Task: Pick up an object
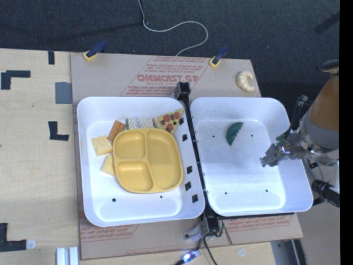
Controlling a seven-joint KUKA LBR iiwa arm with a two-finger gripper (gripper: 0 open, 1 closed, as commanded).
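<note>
Lying flat on the floor of the right white bin (287,200), a small dark green object (234,132) sits in the upper middle part of that bin, apart from all its walls. Its shape is like a half circle or a leaf; its exact kind is not clear. Nothing touches it.

To the right and a little below it, the gripper (271,158) hangs over the right part of the same bin, near the right wall. It is clearly apart from the green object. The fingertips are small and dark in the view, so whether they are spread or pressed together cannot be told. No object is visible between them. Behind it the grey arm with its orange band (329,106) reaches in from the right.

The left white bin (88,197) holds a yellow divided plate (148,160) with three sections. Just beside its left edge lie pale crackers (102,146) and a brown one (116,130). Above the plate's upper edge there are several small patterned pieces (168,120).

Both bins stand on a cardboard sheet (160,73) with red print, fixed with two blue and yellow clamps. A pale curled object (246,81) lies on this sheet near its upper right corner, outside the bins.
</note>
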